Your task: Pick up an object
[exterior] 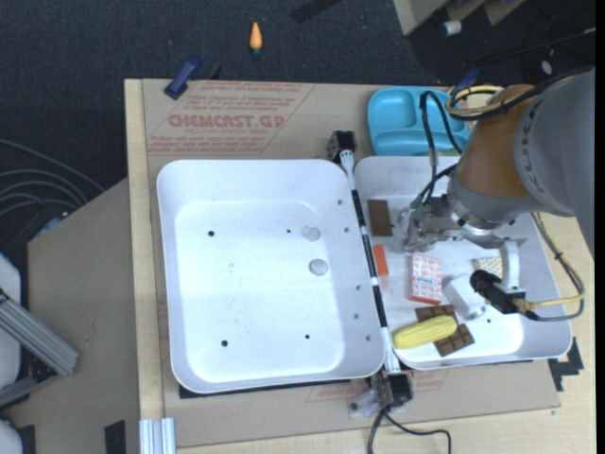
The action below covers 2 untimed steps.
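One arm (529, 149) bends in from the view's right over the right bin (501, 343), its wrist tipped down and leftward and the gripper (419, 227) low near the bin's middle. Whether the gripper is open or closed cannot be told. A packet (425, 277) lies just below it, a brown block (378, 218) beside it, and a corn (425, 331) at the front.

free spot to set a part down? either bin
Left bin: nearly all bare, from its left wall across to two small discs near the divider. Right bin is crowded: brown block, patterned packet and yellow piece on the floor, the pincer over the middle. Only a small patch at its near right corner looks free.
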### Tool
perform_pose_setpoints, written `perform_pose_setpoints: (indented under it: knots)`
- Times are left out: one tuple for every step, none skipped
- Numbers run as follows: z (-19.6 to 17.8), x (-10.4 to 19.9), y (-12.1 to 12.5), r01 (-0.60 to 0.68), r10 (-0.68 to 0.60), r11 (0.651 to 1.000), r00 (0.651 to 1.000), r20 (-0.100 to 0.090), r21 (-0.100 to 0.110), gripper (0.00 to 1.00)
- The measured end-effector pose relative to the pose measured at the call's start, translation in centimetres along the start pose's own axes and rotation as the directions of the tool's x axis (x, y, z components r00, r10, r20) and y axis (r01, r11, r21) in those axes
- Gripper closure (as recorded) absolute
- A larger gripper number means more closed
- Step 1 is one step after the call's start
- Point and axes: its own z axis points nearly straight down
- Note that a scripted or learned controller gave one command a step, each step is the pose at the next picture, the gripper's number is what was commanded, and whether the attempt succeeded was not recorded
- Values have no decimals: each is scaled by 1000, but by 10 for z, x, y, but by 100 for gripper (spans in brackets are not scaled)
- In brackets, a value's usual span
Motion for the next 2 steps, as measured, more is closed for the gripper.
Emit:
perform_pose_setpoints:
  knots:
    - [0,0,0,0,0,1000,1000,0,0,0]
    - [-63,-8,-94,0,0,1000,1000,-1,5,0]
